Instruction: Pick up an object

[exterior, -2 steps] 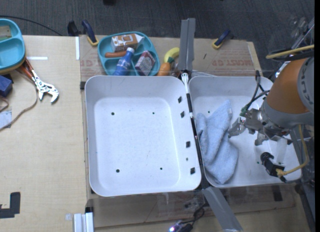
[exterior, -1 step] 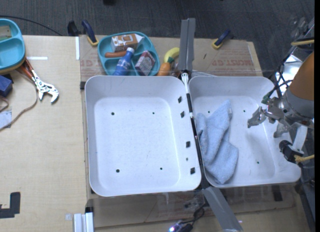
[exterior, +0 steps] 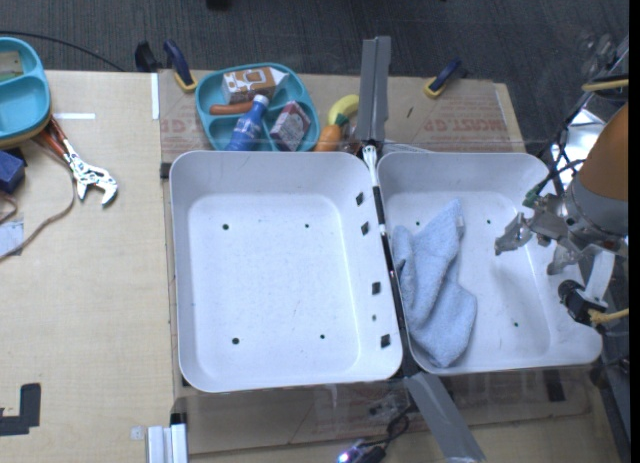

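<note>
Left bin (exterior: 180, 251): shallow, white, beside the right one.
Right bin (exterior: 500, 176): shallow, white, touching the left bin along a shared edge.
Teal tray (exterior: 212, 101): behind the left bin, holding a blue bottle (exterior: 245, 123), a small box (exterior: 252, 81) and other small items.
Banana (exterior: 343, 109): just right of the teal tray.
Wrench (exterior: 88, 176): lying on the surface (exterior: 90, 331), well left of the bins.
Blue dish (exterior: 22, 91): at the far left edge.
Clamps (exterior: 180, 66): along the surface's back edge.
</note>
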`<state>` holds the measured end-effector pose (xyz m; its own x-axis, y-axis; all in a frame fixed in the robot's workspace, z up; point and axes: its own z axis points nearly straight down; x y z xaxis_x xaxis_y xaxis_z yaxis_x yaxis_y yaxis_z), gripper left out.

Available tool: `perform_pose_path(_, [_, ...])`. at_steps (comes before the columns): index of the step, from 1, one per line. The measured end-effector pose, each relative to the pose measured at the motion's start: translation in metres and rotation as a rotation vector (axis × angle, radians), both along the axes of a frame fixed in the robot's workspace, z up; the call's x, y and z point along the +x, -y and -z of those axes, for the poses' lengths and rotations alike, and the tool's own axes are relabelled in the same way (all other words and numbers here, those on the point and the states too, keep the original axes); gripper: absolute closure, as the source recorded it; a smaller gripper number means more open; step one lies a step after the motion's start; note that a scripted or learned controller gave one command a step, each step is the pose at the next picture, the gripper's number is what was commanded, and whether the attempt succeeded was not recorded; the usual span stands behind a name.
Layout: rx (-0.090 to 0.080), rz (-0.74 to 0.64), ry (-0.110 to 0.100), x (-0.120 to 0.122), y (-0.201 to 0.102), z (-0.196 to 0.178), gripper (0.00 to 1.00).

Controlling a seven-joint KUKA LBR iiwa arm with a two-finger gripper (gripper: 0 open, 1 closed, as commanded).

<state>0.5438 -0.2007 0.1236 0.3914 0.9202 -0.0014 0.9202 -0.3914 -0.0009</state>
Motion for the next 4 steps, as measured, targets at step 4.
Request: perform_pose_path(4, [-0.001, 0.669, -0.003, -0.031, -0.071, -0.043, 0.0])
